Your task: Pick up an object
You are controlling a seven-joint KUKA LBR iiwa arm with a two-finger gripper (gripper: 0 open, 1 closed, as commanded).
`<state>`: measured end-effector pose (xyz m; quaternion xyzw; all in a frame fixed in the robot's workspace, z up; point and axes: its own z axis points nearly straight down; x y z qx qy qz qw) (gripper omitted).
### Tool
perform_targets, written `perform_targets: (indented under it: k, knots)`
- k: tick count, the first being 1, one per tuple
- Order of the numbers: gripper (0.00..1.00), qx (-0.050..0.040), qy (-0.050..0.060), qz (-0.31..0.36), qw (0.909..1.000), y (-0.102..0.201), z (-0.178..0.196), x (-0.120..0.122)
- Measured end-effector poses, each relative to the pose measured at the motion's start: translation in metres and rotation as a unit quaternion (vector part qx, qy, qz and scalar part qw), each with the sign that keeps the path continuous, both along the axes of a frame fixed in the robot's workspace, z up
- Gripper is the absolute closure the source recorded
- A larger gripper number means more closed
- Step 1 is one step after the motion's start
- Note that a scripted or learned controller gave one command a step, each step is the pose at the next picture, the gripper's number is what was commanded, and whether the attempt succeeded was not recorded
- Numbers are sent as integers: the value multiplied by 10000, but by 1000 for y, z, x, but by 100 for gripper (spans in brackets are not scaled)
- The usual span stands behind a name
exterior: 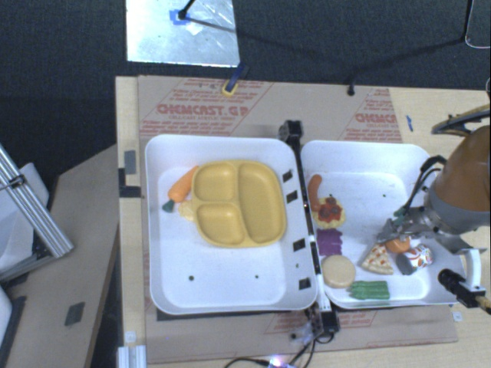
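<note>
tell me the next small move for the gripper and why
Probably a short descent: the two-finger gripper hovers in the right white bin over a small orange toy piece, beside the pizza-slice toy. Whether it holds anything is unclear.

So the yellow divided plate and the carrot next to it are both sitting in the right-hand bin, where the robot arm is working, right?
Not quite. The camera view shows the yellow divided plate and the carrot lying in the left bin, not the right one. The carrot does lie beside the plate, at its left edge. The gripper is working over the right bin, among the small toy foods there.
</note>
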<state>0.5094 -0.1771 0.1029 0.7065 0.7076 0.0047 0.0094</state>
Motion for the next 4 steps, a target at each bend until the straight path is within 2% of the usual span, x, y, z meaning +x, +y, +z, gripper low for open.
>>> perform_targets:
  k: [1, 2, 3, 4]
  knots:
    - [100, 30, 87, 10, 10000, 3, 43, -3]
    - [100, 25, 70, 15, 10000, 10, 100, -7]
    - [100, 25, 75, 15, 10000, 10, 123, -6]
    - [100, 31, 79, 29, 10000, 60, 118, 30]
